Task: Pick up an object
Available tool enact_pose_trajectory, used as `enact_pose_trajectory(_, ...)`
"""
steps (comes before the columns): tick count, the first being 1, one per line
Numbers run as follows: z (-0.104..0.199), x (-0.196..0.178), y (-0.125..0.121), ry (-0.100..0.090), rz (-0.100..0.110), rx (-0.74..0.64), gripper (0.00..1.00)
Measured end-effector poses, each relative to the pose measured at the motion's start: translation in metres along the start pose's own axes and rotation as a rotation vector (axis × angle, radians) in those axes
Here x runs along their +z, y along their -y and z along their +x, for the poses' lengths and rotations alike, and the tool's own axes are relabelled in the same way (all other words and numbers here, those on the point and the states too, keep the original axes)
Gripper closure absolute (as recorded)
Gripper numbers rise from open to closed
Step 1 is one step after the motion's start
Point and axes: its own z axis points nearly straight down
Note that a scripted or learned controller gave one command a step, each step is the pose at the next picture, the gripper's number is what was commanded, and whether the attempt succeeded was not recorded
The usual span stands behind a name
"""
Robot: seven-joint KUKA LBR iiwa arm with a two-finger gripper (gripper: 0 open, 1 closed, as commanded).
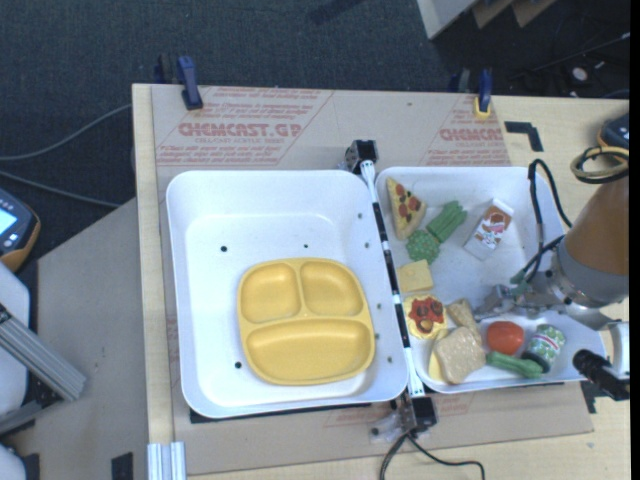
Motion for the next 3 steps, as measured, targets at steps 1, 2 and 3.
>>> enact_pose_trajectory(1, 0.048, -0.006, -0.089, 0.002, -0.016, -0.015, 0.0)
enact_pose_trajectory(2, -0.033, -0.006, -0.023, -0.01, -0.004, -0.005, 0.0)
enact_pose_trajectory(3, -0.031, -0.015, -0.026, 0.0, -0.009, -0.01, 1.0)
